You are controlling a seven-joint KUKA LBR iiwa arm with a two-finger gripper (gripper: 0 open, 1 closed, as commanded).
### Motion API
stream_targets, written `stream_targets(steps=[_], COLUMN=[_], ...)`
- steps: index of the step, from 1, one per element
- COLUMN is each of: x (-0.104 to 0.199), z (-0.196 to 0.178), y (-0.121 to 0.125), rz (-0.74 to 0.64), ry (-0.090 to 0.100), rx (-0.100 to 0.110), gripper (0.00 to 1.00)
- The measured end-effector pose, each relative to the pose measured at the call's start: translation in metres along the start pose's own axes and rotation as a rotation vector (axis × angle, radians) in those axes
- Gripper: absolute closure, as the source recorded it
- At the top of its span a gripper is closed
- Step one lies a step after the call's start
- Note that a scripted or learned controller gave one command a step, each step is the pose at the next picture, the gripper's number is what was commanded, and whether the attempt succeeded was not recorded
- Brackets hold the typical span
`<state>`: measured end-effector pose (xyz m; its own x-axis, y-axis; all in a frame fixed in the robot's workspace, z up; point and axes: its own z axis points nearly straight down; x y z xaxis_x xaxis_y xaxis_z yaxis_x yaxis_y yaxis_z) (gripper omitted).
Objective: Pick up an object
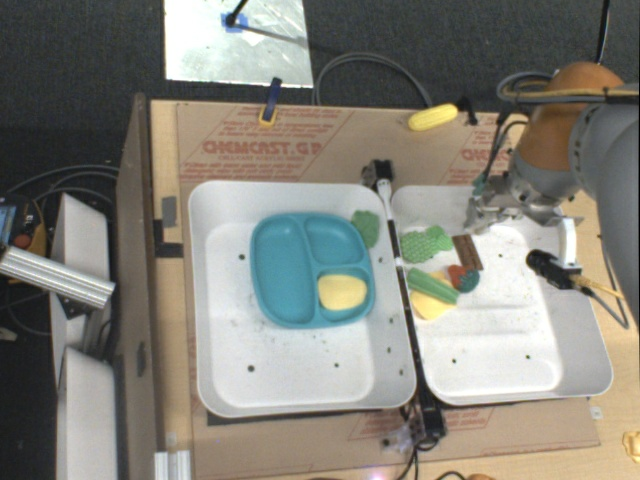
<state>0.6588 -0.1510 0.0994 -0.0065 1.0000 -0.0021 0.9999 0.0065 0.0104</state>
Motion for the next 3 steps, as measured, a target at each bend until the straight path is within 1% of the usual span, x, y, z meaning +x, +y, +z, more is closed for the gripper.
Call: stream_targets(steps=[1,2,3], x=[0.000,0.040,0.042], z=[0.000,0.015,0.014], y=[0.000,-0.042,-0.084], rz=[-0.001,0.001,0.006], ry=[0.000,0.003,0.003], rx=[0.001,0.012,0.012], gripper=[0.00,0.00,0.00])
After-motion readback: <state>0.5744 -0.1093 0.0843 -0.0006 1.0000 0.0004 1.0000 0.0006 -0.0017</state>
